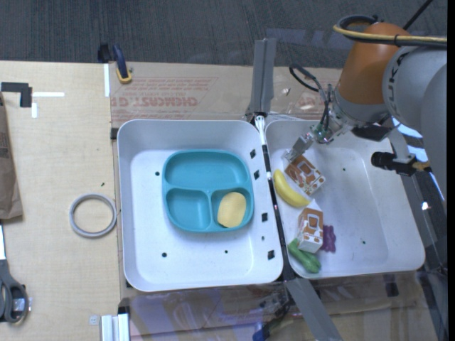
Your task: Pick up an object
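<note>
My gripper (301,146) hangs over the back left part of the right bin (370,212), just above and behind a small orange-and-white box (306,175). Nothing shows held in it. A yellow banana (289,190) lies against the box's left side. Nearer the front stand a second small carton (311,230), a bunch of purple grapes (328,239) and a green vegetable (306,258). In the left bin (142,247) a teal divided plate (206,183) holds a pale yellow round object (232,209) in its front right compartment.
A raised divider (264,169) separates the two bins. On the wooden bench to the left lie a grey tape ring (93,214) and scissors (11,301). The arm's grey body and orange band (370,59) overhang the right bin's back right.
</note>
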`<state>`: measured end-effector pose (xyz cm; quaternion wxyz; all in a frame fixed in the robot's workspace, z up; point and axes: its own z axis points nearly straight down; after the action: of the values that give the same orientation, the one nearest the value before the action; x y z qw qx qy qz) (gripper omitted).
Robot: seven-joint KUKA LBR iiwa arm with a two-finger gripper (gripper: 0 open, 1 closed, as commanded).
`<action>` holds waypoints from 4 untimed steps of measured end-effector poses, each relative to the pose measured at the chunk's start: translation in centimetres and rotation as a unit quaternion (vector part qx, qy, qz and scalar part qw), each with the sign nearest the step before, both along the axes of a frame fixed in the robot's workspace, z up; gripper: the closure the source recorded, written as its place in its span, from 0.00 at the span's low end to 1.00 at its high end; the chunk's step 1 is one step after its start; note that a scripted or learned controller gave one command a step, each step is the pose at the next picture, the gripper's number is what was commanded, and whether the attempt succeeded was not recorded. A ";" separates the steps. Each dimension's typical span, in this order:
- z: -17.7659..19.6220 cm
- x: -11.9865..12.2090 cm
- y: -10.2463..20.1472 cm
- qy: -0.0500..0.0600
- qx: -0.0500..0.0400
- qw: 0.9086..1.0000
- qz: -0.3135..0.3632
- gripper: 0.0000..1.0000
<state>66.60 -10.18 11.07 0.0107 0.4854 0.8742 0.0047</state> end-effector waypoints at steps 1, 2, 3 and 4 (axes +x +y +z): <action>8.1 -2.0 2.9 0.011 0.001 0.996 -0.085 0.00; 8.1 -0.7 2.1 0.011 0.001 0.998 -0.065 0.00; 8.1 -0.7 2.1 0.011 0.001 0.998 -0.065 0.00; 8.1 -0.7 2.1 0.011 0.001 0.998 -0.065 0.00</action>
<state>65.94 -8.11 19.20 0.0012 0.5413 0.8408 -0.0004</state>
